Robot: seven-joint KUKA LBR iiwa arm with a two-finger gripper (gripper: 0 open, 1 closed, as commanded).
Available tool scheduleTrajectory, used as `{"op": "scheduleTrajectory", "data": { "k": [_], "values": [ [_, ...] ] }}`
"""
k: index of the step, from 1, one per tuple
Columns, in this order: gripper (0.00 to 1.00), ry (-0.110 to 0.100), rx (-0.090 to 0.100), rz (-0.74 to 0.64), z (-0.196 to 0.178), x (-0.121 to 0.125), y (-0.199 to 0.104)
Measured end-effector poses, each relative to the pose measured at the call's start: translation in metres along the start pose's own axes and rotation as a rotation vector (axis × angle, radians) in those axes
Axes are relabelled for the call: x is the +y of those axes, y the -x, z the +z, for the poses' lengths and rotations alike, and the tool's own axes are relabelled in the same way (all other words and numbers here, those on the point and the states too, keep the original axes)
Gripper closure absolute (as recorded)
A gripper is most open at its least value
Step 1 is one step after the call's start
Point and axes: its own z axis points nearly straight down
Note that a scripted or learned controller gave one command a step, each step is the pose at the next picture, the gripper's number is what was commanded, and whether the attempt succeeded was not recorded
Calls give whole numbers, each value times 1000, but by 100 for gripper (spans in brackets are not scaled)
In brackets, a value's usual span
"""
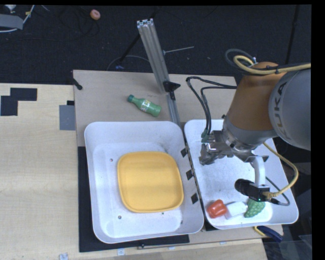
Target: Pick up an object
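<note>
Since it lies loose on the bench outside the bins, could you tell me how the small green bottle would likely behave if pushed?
The green bottle lies on its side, so a nudge would probably roll it. It looks small, likely light. Its rounded body might slip from a pinch.

A small green bottle (pixel 144 104) lies on its side on the bench (pixel 35 167), near the upper middle of the frame, just above the left bin (pixel 99 152). A grey metal rail (pixel 157 56) slants from the top centre down toward the gap between the two bins. An orange knob (pixel 95 14) sits on the dark floor (pixel 51 45) at upper left.
</note>
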Motion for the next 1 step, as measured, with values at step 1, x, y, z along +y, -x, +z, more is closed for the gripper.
{"op": "scheduleTrajectory", "data": {
  "k": [1],
  "values": [
    [100, 0, 0, 2, -2, 4, -42]
  ]
}}
